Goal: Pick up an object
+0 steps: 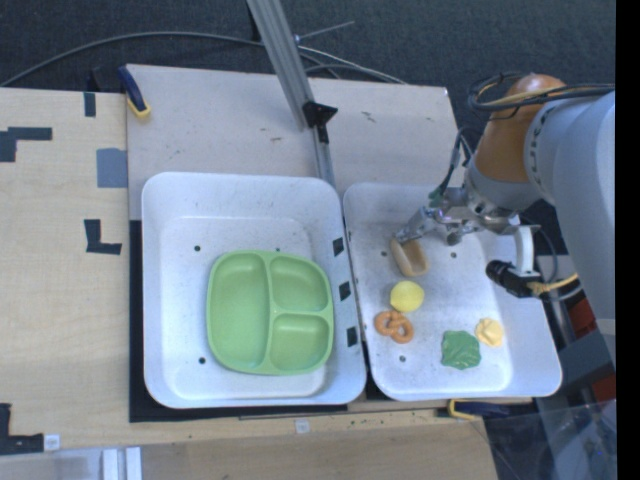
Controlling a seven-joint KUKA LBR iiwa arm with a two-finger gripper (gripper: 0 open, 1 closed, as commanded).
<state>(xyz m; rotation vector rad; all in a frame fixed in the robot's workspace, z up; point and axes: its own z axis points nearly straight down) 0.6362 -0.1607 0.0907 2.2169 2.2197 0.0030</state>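
The arm [545, 148] enters from the right and reaches down into the right bin [525, 363]. The gripper [420, 230] sits low over the upper part of that bin, its fingers pointing toward the bin's left wall.

Jaw state: the fingers are small and dark against the bin floor, and the view does not resolve whether they are spread or pressed together; it cannot be told. No object is visibly between them.

Object positions relative to the jaws:
- Tan block [408, 257]: just below the jaws, lying on the bin floor. It appears to be touching or nearly touching the fingertips; contact is uncertain at this resolution.
- Yellow ball [406, 295]: below the block, further from the jaws.
- Orange pretzel [394, 325]: below the ball and slightly left, near the bin's left wall.
- Green piece [461, 349]: well below the jaws and to the right, near the bin's lower edge.
- Yellow piece [489, 331]: just right of the green piece.

The left bin [165, 268], well left of the jaws, holds a green tray [270, 313] with three compartments. A metal pole [285, 53] slants across the bench above the bins.
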